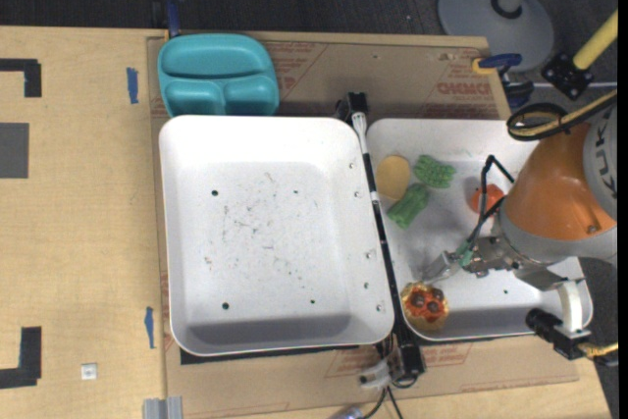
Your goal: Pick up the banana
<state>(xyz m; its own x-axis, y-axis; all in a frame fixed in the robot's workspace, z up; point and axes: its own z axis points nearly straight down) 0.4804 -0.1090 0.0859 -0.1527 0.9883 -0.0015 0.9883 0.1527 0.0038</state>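
- Your end effector (439, 267) hangs low in the right bin (461, 324), at the frame's lower right; you cannot tell its state here.
- The yellowish item at that bin's upper left, likely your banana (393, 176), lies free beside two green toys (420, 186).
- A red-and-yellow toy (425, 304) sits just below the end effector.

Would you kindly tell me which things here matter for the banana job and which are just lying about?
Job: gripper; yellowish item, possibly the banana; right bin.
Lying about: ridged green piece; long green piece; red-orange item; speckled ball; left bin; teal tray.
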